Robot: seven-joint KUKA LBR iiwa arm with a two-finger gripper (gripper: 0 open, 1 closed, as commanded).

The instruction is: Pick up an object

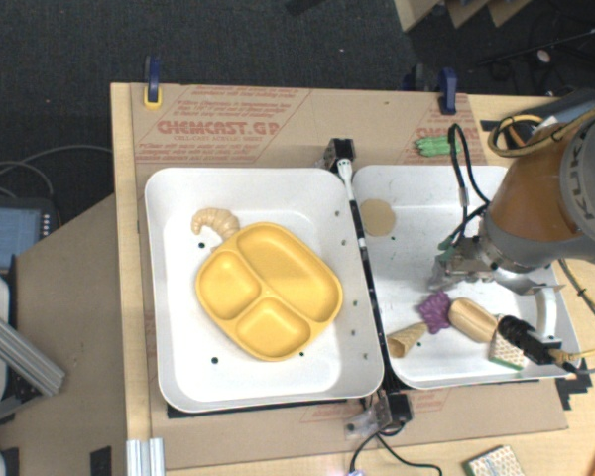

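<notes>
Crowding pincer [454,269] — purple toy [435,309], cone [407,339]

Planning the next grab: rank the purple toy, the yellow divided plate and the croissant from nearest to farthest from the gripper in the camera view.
1. Purple toy, right bin, just below the gripper.
2. Yellow divided plate, middle of the left bin.
3. Croissant, left bin's upper left, beyond the plate.

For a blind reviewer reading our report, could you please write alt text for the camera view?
A grey and orange robot arm reaches into the right white bin, its gripper just above a purple toy, a wooden peg and a small cone. The left bin holds a yellow divided plate and a tan curled piece.
</notes>
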